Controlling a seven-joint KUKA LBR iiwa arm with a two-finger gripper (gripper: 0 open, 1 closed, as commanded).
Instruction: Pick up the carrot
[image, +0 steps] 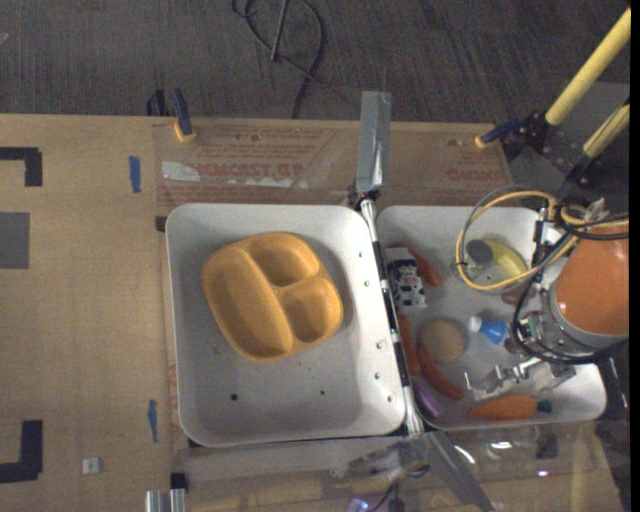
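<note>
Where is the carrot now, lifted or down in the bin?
Down: the carrot lies flat on the right bin's floor, below the gripper.

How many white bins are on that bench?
2. The left bin holds a yellow divided dish; the right bin holds the carrot among other small items.

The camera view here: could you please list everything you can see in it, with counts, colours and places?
White bins: two, side by side on the bench.
Divided plate: one, yellow-orange, in the left bin.
Carrot: one, orange, near front edge of the right bin.
Sausage-like piece: one, red-brown, right bin, left of the carrot.
Round item: one, tan, middle of the right bin.
Small packet: one, white with dark print, right bin's left side.
Clamp: one, blue and yellow, at the bench's back edge.
Gripper: one, metallic, just above the carrot.
Arm: one, grey with orange band, from right.
</note>
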